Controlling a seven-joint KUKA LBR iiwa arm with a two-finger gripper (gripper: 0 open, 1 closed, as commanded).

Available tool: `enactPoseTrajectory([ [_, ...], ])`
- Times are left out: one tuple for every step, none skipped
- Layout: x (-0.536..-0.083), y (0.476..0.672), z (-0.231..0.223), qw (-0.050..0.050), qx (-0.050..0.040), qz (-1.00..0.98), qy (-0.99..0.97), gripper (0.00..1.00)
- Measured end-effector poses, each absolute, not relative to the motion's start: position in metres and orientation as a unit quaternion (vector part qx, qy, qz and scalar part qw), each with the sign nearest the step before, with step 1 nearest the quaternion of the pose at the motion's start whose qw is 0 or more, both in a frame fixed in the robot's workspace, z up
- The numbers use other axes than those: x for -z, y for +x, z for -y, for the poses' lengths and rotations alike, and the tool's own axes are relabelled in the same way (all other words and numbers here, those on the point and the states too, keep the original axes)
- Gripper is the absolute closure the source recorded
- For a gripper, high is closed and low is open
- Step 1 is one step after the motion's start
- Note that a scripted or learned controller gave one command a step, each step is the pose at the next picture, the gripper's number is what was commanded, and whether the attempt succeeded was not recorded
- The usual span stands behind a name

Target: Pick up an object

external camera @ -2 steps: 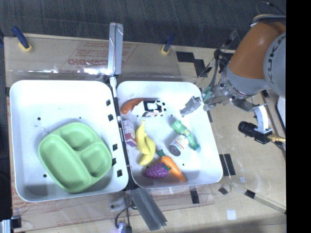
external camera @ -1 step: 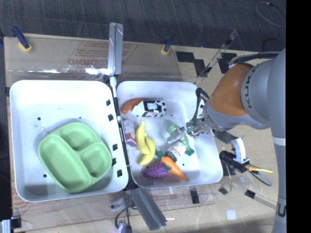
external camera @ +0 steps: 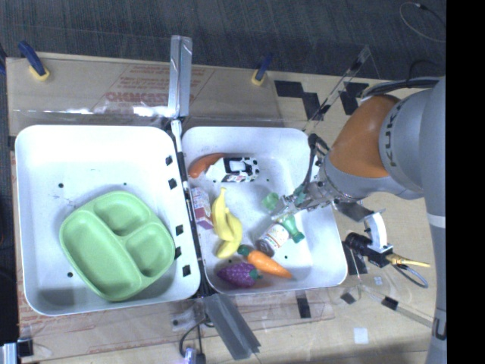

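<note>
Bottle (external camera: 277, 236) just below gripper (external camera: 294, 202)

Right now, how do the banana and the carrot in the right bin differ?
The banana is yellow; the carrot is orange with a green top. The banana lies nearly along the bin's length, the carrot slanted. The banana looks bigger than the carrot. Both lie in the right bin.

— Any lettering I can log from here?
— Only red print on the clear sheet (external camera: 140, 86) across the desk (external camera: 227, 78), upper left of the frame. Too blurred for me to read.
</note>
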State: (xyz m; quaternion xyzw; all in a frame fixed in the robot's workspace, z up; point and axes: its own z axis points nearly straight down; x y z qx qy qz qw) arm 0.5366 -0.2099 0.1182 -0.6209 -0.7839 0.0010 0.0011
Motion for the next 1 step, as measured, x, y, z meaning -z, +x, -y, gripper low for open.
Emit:
enactPoseTrajectory([
  [-0.2161,0.5400,0.1320,0.001,-0.0001,0.777,-0.630,1.00],
])
